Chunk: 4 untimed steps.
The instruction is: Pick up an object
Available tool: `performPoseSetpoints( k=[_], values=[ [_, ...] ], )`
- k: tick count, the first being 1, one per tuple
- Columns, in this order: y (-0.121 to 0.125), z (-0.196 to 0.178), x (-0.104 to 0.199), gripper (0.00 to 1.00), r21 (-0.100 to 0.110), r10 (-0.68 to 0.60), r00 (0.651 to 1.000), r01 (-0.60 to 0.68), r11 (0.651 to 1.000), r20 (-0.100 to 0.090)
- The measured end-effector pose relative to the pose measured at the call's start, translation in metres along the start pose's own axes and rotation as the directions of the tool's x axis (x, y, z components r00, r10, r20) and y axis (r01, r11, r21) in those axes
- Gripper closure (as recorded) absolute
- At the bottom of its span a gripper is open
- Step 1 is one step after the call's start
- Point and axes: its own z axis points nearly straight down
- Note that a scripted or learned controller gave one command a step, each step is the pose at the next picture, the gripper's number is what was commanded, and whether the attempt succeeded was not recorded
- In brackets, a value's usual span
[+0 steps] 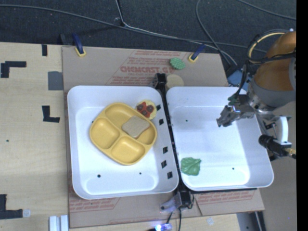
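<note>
A green leaf-shaped piece (190, 166) lies at the near left corner of the right bin (211, 134). In the left bin (84, 167) rests a yellow divided plate (113, 134) with a tan slice of bread (135, 126) in its middle and a small red and dark fruit piece (146, 109) at its far edge. My gripper (224, 119) hangs over the right bin's far right part, well away from the green piece, and nothing shows between its fingers.
A small green round object (176, 62) lies on the cardboard behind the bins. A black divider (166, 129) with clips runs between the two bins. Cables cross the dark floor at the back.
</note>
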Motion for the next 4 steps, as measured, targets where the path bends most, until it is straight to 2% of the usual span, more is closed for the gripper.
performPoseSetpoints(
  k=[1,4],
  values=[
    [0.001,-0.024,0.0,1.0,0.004,0.0,1.0,0.0,1.0,-0.001],
    [-0.021,-0.008,0.162,1.0,0.008,-0.005,1.0,0.005,1.0,-0.003]
  ],
)
